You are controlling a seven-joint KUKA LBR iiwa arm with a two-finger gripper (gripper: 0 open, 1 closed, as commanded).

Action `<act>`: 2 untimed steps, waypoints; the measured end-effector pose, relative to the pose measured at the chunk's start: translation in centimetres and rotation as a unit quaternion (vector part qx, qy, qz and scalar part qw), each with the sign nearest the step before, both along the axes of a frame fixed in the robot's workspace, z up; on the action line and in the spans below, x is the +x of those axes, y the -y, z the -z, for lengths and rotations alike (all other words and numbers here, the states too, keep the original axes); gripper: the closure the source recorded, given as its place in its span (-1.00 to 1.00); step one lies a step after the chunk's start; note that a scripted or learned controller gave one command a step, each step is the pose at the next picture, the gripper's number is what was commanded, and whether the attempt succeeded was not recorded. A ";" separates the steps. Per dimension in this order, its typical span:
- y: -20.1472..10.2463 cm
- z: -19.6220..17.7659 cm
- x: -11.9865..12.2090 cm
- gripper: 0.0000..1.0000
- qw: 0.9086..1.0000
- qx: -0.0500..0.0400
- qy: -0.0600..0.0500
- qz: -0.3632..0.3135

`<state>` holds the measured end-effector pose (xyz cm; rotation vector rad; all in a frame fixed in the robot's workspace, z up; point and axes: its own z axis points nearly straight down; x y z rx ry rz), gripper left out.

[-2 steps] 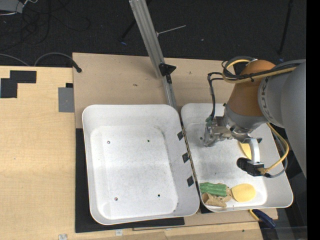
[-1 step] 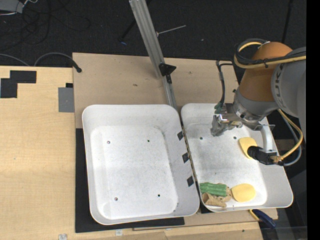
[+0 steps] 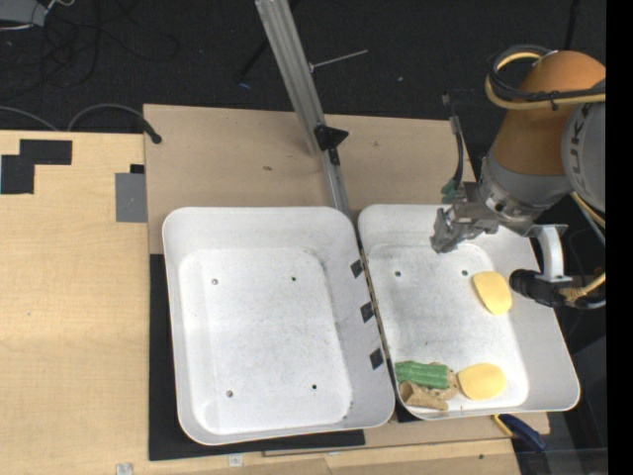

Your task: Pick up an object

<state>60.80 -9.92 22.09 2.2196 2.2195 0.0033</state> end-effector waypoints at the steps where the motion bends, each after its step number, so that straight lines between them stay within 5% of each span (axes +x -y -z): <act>1: -4.2 -0.8 -1.4 1.00 1.000 0.001 -0.003 -0.002; 2: -9.0 0.1 -4.0 1.00 1.000 0.001 -0.005 -0.001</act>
